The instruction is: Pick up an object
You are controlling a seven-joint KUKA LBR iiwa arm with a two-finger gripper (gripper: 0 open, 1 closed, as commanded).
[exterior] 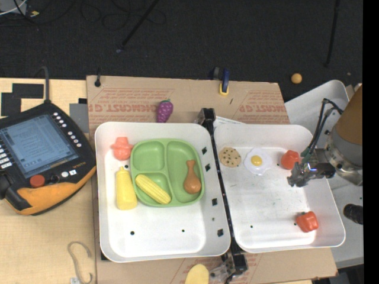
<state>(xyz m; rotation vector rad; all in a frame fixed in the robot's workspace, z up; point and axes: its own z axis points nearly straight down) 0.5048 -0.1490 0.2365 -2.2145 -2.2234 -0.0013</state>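
My gripper (298, 177) hangs over the right bin (266, 229), near its right side. It is just below and right of a small red-orange toy (289, 158); nothing shows between its fingers. A fried egg toy (256, 161) and a cookie (230, 156) lie at the back of that bin. Another red toy (307, 220) sits near the bin's front right corner. In the left bin (154, 238) a green divided plate (153, 158) bears a corn cob (153, 189) and a chicken drumstick (191, 178). A yellow bottle (125, 188) and a pink toy (121, 148) lie beside it.
A teach pendant (38, 152) lies on the bench at the left. A purple grape bunch (164, 110) rests on the cardboard behind the left bin. A yellow toy (197, 274) lies in front of the bins. A black divider clamp (213, 158) runs between the bins.
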